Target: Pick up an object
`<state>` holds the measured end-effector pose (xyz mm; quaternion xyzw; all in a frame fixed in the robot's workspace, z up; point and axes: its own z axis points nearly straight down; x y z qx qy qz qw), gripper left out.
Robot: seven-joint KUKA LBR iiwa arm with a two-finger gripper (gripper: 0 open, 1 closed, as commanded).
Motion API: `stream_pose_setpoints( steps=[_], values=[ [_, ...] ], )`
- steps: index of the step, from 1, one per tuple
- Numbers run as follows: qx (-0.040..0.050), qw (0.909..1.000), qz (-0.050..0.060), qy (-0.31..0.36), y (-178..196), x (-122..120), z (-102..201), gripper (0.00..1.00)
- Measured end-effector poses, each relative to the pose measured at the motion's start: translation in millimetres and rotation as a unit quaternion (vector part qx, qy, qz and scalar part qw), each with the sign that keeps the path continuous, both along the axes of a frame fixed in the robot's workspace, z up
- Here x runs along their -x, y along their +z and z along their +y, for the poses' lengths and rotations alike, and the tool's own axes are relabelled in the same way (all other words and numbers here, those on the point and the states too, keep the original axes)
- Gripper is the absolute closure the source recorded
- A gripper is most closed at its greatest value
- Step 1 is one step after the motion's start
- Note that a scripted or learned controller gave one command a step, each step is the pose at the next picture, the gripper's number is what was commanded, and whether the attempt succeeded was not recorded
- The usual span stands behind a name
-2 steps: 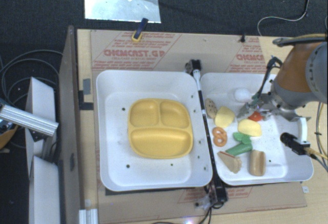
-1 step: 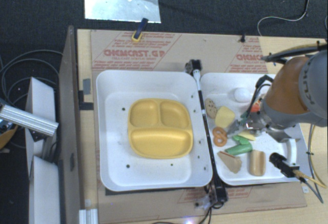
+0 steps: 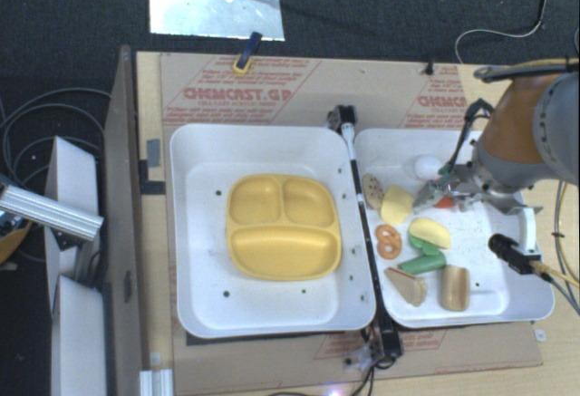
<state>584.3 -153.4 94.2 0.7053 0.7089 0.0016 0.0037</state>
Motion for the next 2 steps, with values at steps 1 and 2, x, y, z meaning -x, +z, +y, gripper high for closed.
stream_pose_setpoints(
  steps=[1, 2],
  values=[
    [-0.0024, 1.0000, 0.006, -0.002, -10.8, 63.3, 17.2, 0.00],
    [-0.0014, 1.0000, 0.002, -0.002, 1.3, 59.1, 16.5, 1.00]
  ],
)
